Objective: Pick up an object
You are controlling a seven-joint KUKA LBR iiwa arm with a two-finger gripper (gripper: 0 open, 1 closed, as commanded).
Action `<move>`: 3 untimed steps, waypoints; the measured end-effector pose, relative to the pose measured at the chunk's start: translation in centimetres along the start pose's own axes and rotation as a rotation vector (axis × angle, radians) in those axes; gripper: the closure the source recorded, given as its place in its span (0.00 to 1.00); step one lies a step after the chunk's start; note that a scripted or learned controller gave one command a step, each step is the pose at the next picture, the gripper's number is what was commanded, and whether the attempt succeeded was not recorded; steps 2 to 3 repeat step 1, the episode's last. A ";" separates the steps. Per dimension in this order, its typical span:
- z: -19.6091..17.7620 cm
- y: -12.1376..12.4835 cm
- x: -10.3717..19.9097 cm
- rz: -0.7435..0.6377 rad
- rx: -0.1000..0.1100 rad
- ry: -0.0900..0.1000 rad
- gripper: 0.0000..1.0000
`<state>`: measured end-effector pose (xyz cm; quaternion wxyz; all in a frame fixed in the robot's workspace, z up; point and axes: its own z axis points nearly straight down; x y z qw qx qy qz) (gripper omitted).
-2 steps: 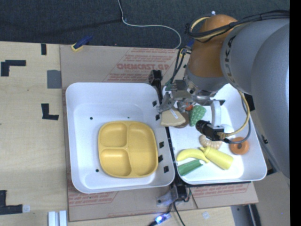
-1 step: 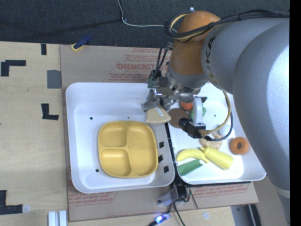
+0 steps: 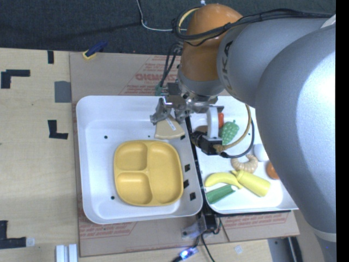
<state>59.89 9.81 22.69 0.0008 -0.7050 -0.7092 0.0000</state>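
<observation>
Camera view: claw (image 3: 170, 112) pinching tan wedge (image 3: 169, 130), just above yellow plate (image 3: 148, 172).

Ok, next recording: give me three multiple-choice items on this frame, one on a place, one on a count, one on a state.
1. Where does the yellow divided plate lie?
A. In the left bin
B. In the right bin
C. On the cardboard

2. How many compartments does the plate have?
A. Two
B. Three
C. Five

3. How does the plate sit?
A. Flat, open side up
B. Upside down
C. Propped on edge

Answers: 1 A, since the left bin's white walls surround it; 2 B, with two on top and one wide one below; 3 A, as its hollows face the camera. The gripper is above a tan piece near the bin's far edge.
</observation>
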 end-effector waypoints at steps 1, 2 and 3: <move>1.4 -0.8 -1.2 0.005 0.003 -0.003 1.00; 1.4 -0.8 -1.2 0.005 0.003 -0.003 1.00; 1.4 -0.8 -1.2 0.005 0.003 -0.003 1.00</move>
